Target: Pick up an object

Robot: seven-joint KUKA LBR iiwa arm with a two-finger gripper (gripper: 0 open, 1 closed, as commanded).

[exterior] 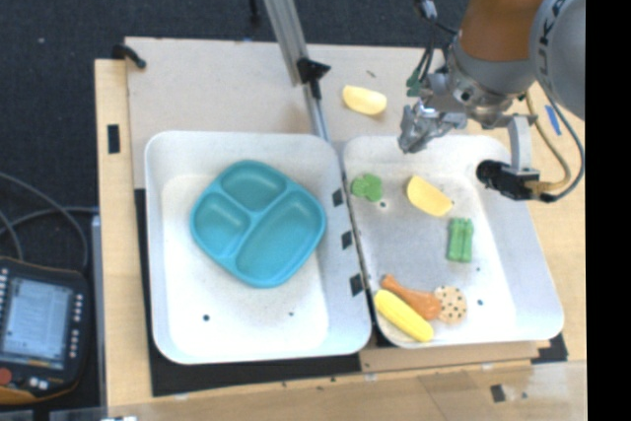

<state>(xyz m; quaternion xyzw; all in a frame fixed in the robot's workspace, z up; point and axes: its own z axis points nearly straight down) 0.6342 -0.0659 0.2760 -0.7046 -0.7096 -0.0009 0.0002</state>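
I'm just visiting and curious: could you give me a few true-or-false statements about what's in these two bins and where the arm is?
1. A blue tray lies in the left bin. True.
2. The gripper is pressed onto the blue tray. False: it hangs over the far edge of the right bin, well away from the tray.
3. One yellow piece lies on the bench outside both bins. True.
4. The green block sits in the left bin. False: it lies in the right bin.
5. A banana lies at the near edge of the right bin, beside a carrot. True.
6. The right bin holds just one thing. False: it holds several.
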